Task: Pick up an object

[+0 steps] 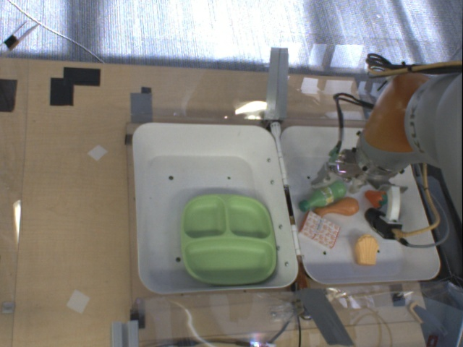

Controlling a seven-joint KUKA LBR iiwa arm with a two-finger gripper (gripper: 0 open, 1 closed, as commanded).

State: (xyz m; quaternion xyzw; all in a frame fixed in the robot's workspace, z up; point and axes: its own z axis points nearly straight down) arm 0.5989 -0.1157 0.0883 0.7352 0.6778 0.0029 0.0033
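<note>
Two shallow white bins sit side by side on the table point(65, 215). The left bin point(166, 157) holds a single green divided plate point(228, 238), which lies flat in the near half, toward the wall shared with the other bin.

All the small things lie in the right bin point(305, 147). A green toy bottle point(323, 196) lies on its side near the middle, its narrow end pointing up and to the right. Touching it on the near side is an orange toy vegetable point(341, 208), also lying down. Just below these two lies a flat packet with a red and white check point(320, 230), close to the bin's left wall. A yellow ridged piece point(367, 250) sits apart from them near the front of the bin. A small red piece point(375, 196) shows to the right of the orange vegetable, partly hidden under the wrist, and what it is cannot be told.

The grey arm point(434, 114) reaches in from the right, its orange band point(387, 121) over the far right part of the bin. The jaws hang just above the narrow end of the green bottle. They look spread apart, with nothing between them, and no thing is lifted off the bin floor.

Some black tape marks point(72, 84) lie on the table at the far left.
</note>
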